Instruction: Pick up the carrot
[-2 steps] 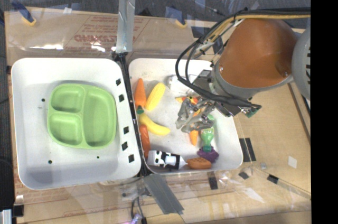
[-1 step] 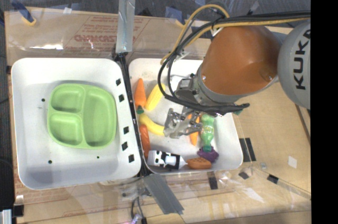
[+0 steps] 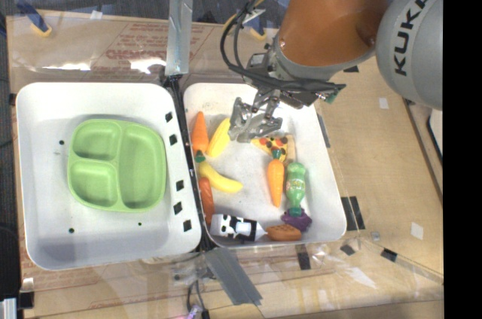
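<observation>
Carrot (image 3: 276,181) lies in the right bin (image 3: 329,182), just beside a green bottle (image 3: 296,184), untouched. Gripper (image 3: 254,122) hangs over the bin's upper middle with fingers spread apart and nothing between them, a banana (image 3: 219,138) just to its left.

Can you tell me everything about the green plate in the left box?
The light green plastic plate is a rounded rectangle with three sunken sections: two smaller ones on its left side, one above the other, and one long one on its right. It looks smooth and slightly shiny. It lies flat, right way up, on the floor of the left shallow white bin, roughly in the middle. Nothing sits on it, and its edges stay clear of the bin's walls.
</observation>
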Controlling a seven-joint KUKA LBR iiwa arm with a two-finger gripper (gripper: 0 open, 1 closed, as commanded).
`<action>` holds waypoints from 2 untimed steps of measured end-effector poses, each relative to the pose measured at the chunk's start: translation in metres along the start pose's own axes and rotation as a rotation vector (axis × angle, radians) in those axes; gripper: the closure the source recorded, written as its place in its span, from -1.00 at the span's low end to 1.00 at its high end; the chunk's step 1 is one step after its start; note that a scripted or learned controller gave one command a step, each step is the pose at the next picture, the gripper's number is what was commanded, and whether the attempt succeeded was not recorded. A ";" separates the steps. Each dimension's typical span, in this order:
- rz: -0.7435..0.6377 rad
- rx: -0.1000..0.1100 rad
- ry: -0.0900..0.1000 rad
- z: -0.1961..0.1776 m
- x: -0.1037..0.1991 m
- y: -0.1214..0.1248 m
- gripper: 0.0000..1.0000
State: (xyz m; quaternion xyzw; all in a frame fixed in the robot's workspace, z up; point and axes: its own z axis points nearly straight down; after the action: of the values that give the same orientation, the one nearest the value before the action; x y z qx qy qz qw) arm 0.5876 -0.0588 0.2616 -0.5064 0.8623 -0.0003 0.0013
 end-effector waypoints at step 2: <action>0.093 -0.007 0.003 0.041 0.113 0.013 1.00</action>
State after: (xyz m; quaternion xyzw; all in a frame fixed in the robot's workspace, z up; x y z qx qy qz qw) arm 0.5212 -0.1506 0.2205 -0.4657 0.8849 0.0019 -0.0016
